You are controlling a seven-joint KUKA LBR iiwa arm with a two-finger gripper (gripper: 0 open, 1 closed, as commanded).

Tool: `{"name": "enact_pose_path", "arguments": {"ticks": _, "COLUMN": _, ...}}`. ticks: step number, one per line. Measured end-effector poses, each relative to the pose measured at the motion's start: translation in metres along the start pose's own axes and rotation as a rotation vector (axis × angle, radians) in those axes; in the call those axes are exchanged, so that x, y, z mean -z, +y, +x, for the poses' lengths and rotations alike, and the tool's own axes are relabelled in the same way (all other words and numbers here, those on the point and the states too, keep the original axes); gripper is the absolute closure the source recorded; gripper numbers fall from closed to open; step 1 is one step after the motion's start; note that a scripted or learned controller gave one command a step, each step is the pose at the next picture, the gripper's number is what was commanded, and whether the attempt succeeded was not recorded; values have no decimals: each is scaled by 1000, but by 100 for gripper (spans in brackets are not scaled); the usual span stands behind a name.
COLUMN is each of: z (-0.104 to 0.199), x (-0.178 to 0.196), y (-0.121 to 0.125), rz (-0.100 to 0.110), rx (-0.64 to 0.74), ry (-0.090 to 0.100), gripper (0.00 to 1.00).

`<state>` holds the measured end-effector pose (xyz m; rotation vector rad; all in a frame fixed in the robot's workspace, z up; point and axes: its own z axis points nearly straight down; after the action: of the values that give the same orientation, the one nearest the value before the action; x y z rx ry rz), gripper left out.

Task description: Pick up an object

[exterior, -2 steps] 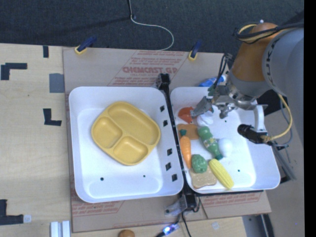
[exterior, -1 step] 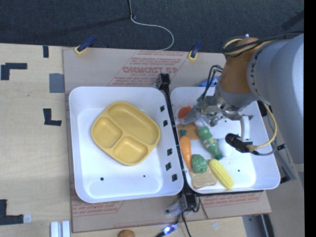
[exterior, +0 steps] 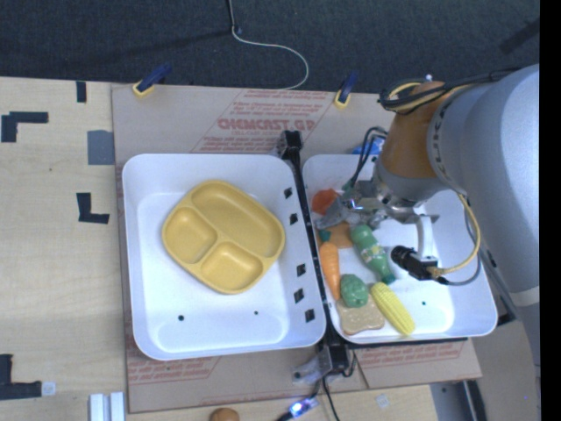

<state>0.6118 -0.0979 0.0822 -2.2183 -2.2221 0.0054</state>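
Your gripper (exterior: 344,210) sits low in the right bin (exterior: 465,318), at that bin's 10 o'clock corner, just beside a red-orange toy (exterior: 323,200); can't tell its opening. At its 6 o'clock lie a carrot (exterior: 330,268), green bottle (exterior: 372,253), broccoli (exterior: 354,290), corn (exterior: 394,310) and bread slice (exterior: 360,320). Left bin (exterior: 149,323) holds a yellow divided tray (exterior: 223,235).
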Motion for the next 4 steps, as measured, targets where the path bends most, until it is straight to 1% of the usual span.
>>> {"name": "enact_pose_path", "arguments": {"ticks": 1, "z": -1, "x": 13, "y": 1, "rz": -2, "rx": 0, "ry": -1, "gripper": 100}}
{"name": "enact_pose_path", "arguments": {"ticks": 2, "z": 0, "x": 73, "y": 9, "rz": -7, "rx": 0, "ry": 1, "gripper": 100}}
{"name": "enact_pose_path", "arguments": {"ticks": 3, "z": 7, "x": 129, "y": 17, "rz": -8, "rx": 1, "ry": 1, "gripper": 100}}
{"name": "enact_pose_path", "arguments": {"ticks": 4, "z": 8, "x": 143, "y": 18, "rz": -4, "rx": 0, "ry": 2, "gripper": 100}}
